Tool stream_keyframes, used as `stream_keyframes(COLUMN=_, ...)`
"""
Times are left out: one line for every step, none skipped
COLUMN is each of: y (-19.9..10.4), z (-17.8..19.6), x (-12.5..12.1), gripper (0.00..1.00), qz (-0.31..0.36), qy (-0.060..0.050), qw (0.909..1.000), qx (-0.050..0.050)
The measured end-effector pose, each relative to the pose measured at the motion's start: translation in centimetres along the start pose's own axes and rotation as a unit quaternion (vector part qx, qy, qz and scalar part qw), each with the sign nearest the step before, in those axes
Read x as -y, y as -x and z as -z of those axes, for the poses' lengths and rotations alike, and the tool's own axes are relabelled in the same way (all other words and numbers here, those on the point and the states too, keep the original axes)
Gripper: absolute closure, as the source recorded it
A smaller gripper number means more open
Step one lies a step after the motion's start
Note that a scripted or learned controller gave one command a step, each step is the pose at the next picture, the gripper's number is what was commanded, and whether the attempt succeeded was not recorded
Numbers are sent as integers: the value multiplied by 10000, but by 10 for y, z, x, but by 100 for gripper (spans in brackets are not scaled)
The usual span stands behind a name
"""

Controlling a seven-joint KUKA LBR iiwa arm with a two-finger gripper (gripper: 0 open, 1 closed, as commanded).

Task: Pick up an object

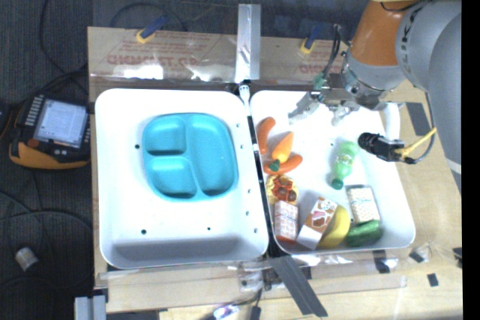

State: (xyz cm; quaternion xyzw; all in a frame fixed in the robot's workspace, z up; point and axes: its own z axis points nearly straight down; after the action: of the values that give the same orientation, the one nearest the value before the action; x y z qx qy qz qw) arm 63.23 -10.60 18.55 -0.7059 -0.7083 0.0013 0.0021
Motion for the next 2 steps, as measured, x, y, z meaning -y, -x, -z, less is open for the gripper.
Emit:
stream_keyframes(y=110, z=-50, x=22, gripper=0, qz=-36, qy=-5, qw=10000, qx=11)
stream_keyframes(y=95, z=-93, x=51, gripper=0, qz=-286, qy=18, qw=9996, qx=-3)
